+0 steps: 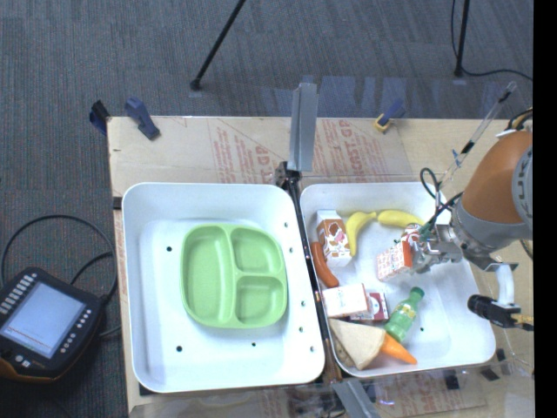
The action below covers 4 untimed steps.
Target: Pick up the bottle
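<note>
I'm approaching: my end effector [416, 249], grip state unclear, sits just above the green bottle [404, 314]; next, descend.

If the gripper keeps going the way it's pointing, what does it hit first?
Probably the small carton right at the gripper, which points left across the right bin. The bottle lies lower, off that line. Depth is unclear.

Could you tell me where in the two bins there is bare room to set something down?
Left bin: bare floor all around the green tray. Right bin: one free patch right of the bottle, below the gripper; the rest is crowded with food.
</note>
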Each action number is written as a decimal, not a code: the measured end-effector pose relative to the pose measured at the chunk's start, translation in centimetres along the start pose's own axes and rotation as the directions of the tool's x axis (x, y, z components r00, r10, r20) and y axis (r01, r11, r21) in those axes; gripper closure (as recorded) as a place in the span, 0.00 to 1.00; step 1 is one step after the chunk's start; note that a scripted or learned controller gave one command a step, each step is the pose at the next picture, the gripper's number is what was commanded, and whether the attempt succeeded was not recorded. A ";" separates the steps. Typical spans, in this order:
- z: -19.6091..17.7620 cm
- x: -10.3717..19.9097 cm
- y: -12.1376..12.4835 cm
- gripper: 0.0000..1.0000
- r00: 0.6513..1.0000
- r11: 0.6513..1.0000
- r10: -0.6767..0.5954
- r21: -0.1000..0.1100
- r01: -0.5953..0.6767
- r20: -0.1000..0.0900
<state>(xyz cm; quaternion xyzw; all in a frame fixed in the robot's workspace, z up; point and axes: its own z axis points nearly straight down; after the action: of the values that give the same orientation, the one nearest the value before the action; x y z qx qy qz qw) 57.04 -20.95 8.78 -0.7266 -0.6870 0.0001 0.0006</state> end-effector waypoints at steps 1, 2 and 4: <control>0.2 8.7 -7.7 1.00 0.999 0.999 0.040 0.005 -0.040 -0.002; 0.2 8.0 -7.0 1.00 0.966 0.966 0.258 0.005 -0.258 0.000; -2.1 4.3 -7.3 0.00 0.992 0.992 0.123 0.003 -0.123 0.000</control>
<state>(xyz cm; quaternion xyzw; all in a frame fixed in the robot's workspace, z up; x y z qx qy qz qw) 49.96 -16.27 10.93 -0.7674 -0.6411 0.0011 0.0020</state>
